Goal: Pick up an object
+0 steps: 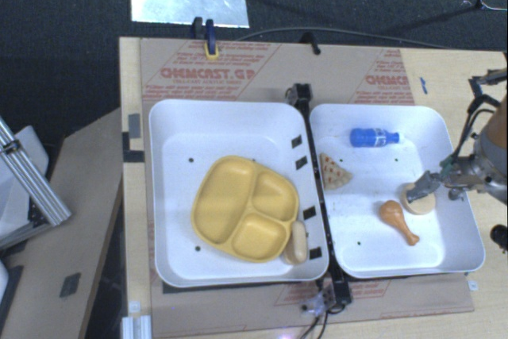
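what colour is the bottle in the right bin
Blue, with a white band; the bottle shows in the camera view.

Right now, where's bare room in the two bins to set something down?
Free: the right bin floor between blue bottle and drumstick, and its front left corner. Left bin back strip behind the yellow tray. Crowded: near the end effector and round piece.

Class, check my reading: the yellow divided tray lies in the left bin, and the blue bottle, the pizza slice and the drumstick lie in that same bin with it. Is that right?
Not quite. The camera view shows the yellow divided tray in the left bin, but the blue bottle, pizza slice and drumstick lie in the right bin.
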{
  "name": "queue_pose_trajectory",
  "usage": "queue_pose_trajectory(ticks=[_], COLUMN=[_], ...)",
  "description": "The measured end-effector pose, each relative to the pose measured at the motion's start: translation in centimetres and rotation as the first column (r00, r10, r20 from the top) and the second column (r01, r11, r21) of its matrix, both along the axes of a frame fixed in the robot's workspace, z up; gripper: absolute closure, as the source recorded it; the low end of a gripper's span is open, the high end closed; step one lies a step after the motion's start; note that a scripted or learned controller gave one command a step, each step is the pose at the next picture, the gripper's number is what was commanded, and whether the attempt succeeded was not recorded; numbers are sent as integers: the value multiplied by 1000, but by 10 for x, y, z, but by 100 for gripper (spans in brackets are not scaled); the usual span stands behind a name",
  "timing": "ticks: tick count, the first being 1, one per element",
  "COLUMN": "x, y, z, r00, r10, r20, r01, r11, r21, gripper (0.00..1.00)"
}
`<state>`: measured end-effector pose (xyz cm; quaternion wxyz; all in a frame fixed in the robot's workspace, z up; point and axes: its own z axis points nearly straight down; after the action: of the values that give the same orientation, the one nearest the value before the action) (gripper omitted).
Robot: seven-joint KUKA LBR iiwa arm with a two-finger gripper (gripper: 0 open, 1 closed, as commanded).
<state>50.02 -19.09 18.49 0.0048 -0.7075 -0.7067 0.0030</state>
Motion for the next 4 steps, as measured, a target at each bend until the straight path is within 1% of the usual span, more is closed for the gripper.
queue_pose_trajectory(ticks=[1,2,3,4], x=[3,-3,-1,0], y=[1,10,9,8], z=[6,-47,-96,-84], r00=[1000,1000,1000,1000], r10=[4,3,2,3], r20=[12,9,14,19], r01=[-4,-3,-2,-3], r11=[1000,1000,1000,1000], r21=[-3,-1,-4,-6], gripper=[0,0,0,100])
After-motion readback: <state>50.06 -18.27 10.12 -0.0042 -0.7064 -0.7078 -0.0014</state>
